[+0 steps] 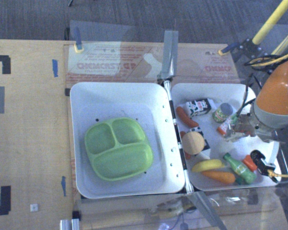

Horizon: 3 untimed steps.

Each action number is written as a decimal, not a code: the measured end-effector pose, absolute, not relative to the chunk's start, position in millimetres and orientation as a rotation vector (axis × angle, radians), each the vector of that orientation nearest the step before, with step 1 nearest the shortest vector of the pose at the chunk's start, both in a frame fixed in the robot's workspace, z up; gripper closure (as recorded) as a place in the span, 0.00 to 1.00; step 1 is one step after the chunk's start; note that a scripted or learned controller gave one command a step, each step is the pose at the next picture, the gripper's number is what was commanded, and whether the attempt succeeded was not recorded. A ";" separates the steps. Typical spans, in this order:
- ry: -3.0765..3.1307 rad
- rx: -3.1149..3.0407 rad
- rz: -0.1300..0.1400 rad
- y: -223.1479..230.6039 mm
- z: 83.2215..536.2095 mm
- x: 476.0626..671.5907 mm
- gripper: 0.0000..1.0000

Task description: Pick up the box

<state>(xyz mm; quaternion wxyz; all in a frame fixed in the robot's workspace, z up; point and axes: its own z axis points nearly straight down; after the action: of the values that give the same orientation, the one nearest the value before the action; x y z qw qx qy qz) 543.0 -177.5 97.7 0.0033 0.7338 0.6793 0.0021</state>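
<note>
Nearest, at the lower right of the frame, a carrot, banana and green bottle lie in the right bin. Above them the claw hovers mid-right; its opening I cannot tell. Farther up, the box lies beside a sausage. A green tray fills the left bin.

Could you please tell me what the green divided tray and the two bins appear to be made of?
The green divided tray looks like moulded plastic, matte with soft highlights and rounded compartments. The left bin and right bin seem thin white plastic, smooth with rounded corners, though coated metal cannot be excluded.
</note>
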 end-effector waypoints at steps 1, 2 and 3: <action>2.109 2.323 0.005 -121.7 87.1 629.2 1.00; 2.009 2.413 0.000 -66.3 302.8 639.7 1.00; 1.874 2.519 0.000 -24.4 271.9 666.9 1.00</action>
<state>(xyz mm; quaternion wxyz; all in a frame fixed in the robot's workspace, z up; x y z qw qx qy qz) 666.9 -24.4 271.9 0.0009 0.8023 0.5969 0.0001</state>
